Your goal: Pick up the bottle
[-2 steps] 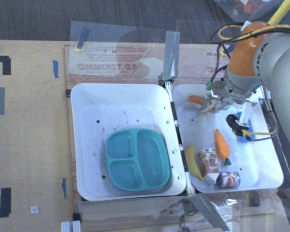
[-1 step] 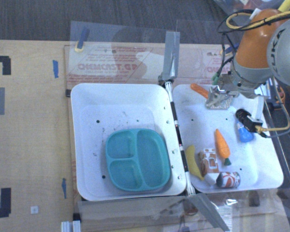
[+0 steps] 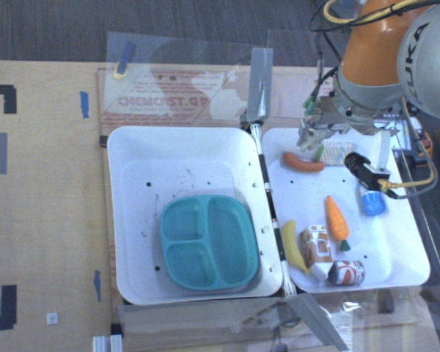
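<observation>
Camera view: bottle [image 3: 345,273] hemmed by carton [image 3: 317,243], carrot [image 3: 336,219], banana [image 3: 294,247]; claw [image 3: 310,139] state unclear.

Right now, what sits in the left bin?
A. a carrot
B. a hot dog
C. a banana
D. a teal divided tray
D: the teal tray lies in the left bin, while the banana, carrot and hot dog are all in the right bin.
</observation>
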Tool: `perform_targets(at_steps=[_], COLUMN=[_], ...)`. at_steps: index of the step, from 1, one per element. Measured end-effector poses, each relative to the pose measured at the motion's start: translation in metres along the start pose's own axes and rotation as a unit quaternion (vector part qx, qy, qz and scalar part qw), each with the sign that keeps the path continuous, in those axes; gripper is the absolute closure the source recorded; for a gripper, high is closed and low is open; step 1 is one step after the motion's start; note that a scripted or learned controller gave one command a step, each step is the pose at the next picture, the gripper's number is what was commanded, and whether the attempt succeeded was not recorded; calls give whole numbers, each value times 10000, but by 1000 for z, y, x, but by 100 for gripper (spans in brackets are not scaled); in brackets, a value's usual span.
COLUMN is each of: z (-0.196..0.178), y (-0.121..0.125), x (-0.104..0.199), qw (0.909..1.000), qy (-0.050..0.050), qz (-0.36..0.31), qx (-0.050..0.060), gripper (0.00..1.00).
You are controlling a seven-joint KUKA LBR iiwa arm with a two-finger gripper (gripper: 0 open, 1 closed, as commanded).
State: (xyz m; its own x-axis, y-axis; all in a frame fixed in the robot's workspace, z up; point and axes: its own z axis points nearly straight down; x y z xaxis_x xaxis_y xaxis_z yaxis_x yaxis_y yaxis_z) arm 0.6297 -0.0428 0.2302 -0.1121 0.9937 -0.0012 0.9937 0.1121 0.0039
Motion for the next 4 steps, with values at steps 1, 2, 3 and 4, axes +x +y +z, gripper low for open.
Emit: perform_targets(at_steps=[1, 2, 3, 4], z=[0, 95, 142, 131], y=[0, -38, -135, -134], x=[0, -58, -100, -100], qw=[10000, 9998, 9957, 9956], qy=[0, 6, -3, -9], qz=[3, 204, 930, 941], qx=[1, 23, -5, -34], gripper=[0, 0, 0, 100])
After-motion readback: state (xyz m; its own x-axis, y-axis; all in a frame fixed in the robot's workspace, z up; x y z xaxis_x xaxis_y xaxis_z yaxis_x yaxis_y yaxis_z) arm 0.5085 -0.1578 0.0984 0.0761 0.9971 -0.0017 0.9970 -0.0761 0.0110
